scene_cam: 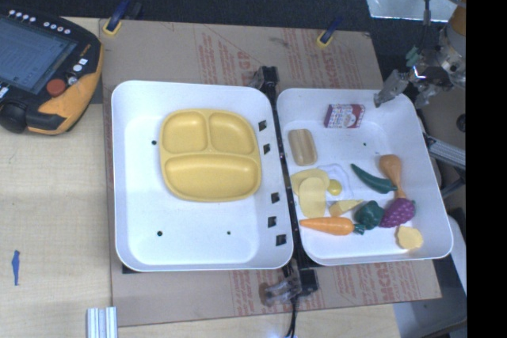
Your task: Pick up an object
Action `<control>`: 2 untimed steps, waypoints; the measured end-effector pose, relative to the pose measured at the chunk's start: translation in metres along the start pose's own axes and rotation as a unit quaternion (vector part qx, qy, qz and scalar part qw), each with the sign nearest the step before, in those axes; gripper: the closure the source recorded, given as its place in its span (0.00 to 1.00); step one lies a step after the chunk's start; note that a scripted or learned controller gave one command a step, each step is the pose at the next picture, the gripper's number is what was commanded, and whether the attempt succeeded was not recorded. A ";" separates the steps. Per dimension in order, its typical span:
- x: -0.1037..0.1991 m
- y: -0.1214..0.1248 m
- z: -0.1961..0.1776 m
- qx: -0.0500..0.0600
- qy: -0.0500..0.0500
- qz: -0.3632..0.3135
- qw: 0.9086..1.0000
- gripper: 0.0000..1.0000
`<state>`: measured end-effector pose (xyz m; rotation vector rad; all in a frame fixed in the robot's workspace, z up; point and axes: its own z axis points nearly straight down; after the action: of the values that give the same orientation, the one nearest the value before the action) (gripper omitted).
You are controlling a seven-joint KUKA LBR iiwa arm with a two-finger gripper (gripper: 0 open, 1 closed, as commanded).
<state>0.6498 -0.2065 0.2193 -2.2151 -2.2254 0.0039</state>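
The right bin (420,131) holds several toy foods: a red and white packet (344,116), a tan bread piece (302,146), pale yellow slices (310,191), an orange carrot (327,225), a dark green vegetable (371,178), a brown drumstick (391,168), purple grapes (398,211) and a small yellow piece (409,237). My gripper (407,88) hangs over the bin's far right corner, above and to the right of the packet. It is open, with nothing between its fingers.
The left bin (135,194) carries a yellow divided plate (211,153). A teach pendant (40,75) lies on the bench at far left. Two clamps (119,16) (329,34) hold the cardboard sheet under the bins along its back edge.
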 end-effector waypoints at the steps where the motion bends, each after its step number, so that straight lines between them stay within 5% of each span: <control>1: -0.004 -0.049 0.135 0.006 0.002 0.000 1.000 0.00; 2: 0.026 -0.114 0.128 0.003 0.002 0.001 1.000 0.00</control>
<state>0.5357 -0.1810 0.0915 -2.2131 -2.2178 0.0076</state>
